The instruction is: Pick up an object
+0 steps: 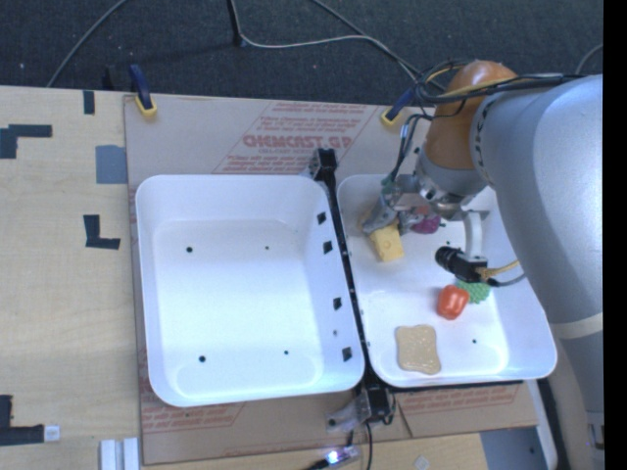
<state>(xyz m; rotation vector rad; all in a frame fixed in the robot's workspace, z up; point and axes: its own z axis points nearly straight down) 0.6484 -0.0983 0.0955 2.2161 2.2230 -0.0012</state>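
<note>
Yellow block (388, 245) just below jaws in right bin (519, 355); jaw state unclear.

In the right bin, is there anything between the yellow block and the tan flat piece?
No. In the camera view, bare white bin floor lies between the yellow block and the tan flat piece.

block (388, 244), cracker (418, 349) (nearer), in right bin (519, 355)

One fixed camera looks down aslant on both white bins (235, 189), arm (549, 164) entering right.
</note>
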